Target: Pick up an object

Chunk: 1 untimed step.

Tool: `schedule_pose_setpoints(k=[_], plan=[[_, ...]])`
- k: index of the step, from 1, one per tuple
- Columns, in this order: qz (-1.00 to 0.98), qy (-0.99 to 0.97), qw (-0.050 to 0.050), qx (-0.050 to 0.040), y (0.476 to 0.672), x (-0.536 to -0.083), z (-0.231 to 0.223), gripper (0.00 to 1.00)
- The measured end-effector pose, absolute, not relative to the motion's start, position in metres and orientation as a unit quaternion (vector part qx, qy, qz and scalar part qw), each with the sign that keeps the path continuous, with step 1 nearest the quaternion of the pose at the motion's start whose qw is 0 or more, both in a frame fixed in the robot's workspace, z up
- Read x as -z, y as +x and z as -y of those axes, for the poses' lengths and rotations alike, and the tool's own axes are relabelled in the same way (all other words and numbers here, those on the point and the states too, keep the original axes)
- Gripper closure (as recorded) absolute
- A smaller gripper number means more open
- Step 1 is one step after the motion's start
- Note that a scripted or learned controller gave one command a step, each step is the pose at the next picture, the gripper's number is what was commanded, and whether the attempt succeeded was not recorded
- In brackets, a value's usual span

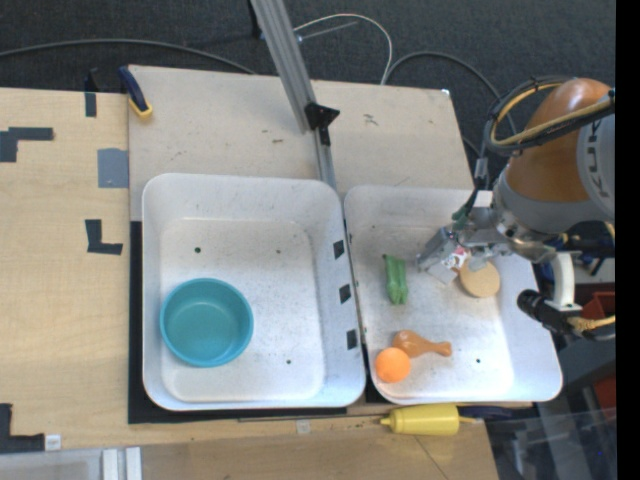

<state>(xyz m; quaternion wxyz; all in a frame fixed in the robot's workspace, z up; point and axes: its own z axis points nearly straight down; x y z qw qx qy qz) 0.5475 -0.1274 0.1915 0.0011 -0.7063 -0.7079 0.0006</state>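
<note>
The hand (447,255) hangs low over the right bin (520,378), near its right edge; how far it is open I cannot tell, and nothing shows between its fingers. Just beside it lies a tan round disc (480,283). A green pepper (397,279) lies toward the bin's left edge. An orange ball (393,366) touches a tan drumstick-shaped toy (422,345) near the front edge. A blue bowl (207,321) sits in the left bin's (250,193) front left corner. A yellow bottle (425,420) lies on the surface in front of the right bin.

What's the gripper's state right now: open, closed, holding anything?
Gripper: low over the right bin, beside the tan round piece; open or closed cannot be told, and nothing shows between its fingers.
</note>
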Motion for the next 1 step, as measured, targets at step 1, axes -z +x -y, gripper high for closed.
schedule_pose_setpoints(k=[1], plan=[[0.708,-0.706,0.001,-0.0004,0.5475,-0.1916,0.1275,0.00]])
